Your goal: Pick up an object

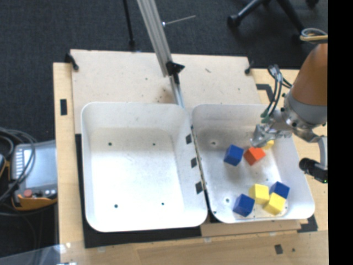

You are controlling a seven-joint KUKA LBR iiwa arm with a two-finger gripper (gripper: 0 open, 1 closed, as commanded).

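The hand [260, 138] hung just above the orange cube [254, 155] in the right bin [209, 120], near its far right wall; its grip couldn't be told. The left bin [138, 112] offered open floor.

- Single fixed camera, mounted above the bench [160, 79], looking down at a slant.
- Both white bins [138, 164] in frame; arm [311, 84] enters from view's right.
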